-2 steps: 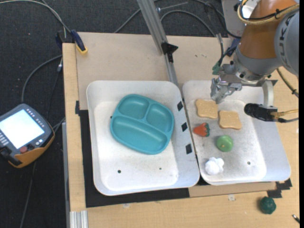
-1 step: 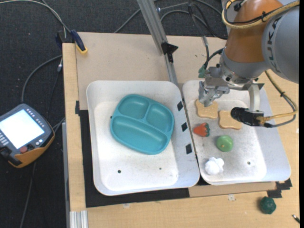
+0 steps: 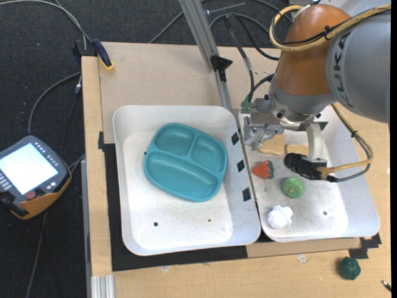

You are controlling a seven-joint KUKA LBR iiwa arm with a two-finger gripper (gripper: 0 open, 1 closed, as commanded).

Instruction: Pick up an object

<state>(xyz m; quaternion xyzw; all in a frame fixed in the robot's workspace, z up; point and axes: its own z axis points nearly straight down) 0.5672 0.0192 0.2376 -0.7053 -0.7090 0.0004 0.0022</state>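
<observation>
In the camera view the gripper [image 3: 255, 139] hangs low over the upper left corner of the right bin [image 3: 347, 219], close to the wall it shares with the left bin [image 3: 180, 228]. The wrist hides too much for me to tell whether the jaws are apart or together, and nothing shows between them.

The likely targets all lie in the right bin. A tan wedge [image 3: 272, 146] is just beside the gripper, partly under it. A red piece with a green top [image 3: 263, 169] lies a little below that, with a green round piece [image 3: 293, 187] farther toward the middle and a white lump [image 3: 280, 216] near the bottom edge. The left bin holds only a teal divided plate [image 3: 185, 161], which looks too broad and flat to grasp easily. A dark green ball [image 3: 349, 267] sits outside the bins on the counter [image 3: 155, 73].

The step in hand looks like the descent onto a target. To do it well, I would:

- Choose one piece, most likely the tan wedge or the red piece, since both are close.
- Centre the jaws squarely over it and straddle its narrow side before closing.
- Keep clear of the dividing wall, because a finger landing on the rim would spoil the grasp.
- Take extra care with the wedge, which lies flat and could slide away.
- Lift straight up afterwards.
</observation>
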